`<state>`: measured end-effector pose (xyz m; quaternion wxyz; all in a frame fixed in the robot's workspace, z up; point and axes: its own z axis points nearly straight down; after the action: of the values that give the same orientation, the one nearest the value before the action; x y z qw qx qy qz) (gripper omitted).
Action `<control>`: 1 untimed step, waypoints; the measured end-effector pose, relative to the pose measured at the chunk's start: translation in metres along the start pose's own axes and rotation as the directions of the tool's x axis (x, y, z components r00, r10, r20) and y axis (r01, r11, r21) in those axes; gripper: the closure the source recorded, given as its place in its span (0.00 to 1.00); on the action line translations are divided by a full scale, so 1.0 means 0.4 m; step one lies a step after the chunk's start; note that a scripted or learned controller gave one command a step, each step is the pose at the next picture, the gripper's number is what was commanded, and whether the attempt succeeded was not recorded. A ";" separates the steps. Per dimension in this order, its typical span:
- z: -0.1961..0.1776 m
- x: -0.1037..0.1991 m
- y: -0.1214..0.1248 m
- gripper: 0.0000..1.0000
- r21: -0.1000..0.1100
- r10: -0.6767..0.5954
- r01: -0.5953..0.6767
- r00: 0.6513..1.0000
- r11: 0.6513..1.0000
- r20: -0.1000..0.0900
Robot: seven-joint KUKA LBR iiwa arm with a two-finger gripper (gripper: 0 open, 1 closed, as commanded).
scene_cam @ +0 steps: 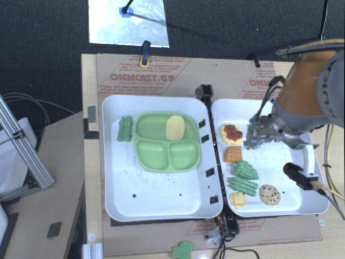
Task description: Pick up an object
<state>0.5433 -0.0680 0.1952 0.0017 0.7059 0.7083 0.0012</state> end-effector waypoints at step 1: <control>-0.258 0.175 0.076 1.00 -0.009 -0.007 0.007 1.000 1.000 -0.003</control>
<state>0.5728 0.0021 0.2983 0.0036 0.7035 0.7107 0.0055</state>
